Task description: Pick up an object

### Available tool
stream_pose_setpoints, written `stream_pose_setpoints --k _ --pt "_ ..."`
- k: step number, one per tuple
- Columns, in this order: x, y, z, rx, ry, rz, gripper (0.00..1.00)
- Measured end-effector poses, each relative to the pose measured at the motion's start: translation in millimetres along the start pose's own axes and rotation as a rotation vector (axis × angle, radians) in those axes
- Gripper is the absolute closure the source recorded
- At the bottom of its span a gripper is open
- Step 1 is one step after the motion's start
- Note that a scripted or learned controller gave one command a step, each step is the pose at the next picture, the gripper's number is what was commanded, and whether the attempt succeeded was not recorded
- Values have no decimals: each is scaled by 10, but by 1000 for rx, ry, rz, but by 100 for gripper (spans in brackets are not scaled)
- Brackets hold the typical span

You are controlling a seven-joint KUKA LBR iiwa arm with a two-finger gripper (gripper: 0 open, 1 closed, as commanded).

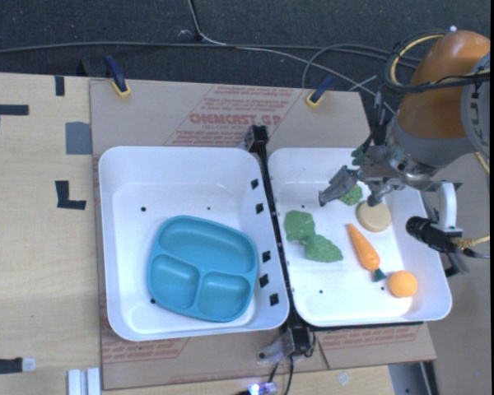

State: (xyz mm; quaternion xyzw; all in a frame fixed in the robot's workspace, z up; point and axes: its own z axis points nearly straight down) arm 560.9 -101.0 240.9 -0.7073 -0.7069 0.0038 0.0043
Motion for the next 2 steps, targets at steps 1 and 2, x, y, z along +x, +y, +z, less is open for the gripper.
stream_pose_setpoints --k 1,2 --pt "0 20 -47 -10 -1 -2 0" --pt "26 54 591 -3 -1 -2 0"
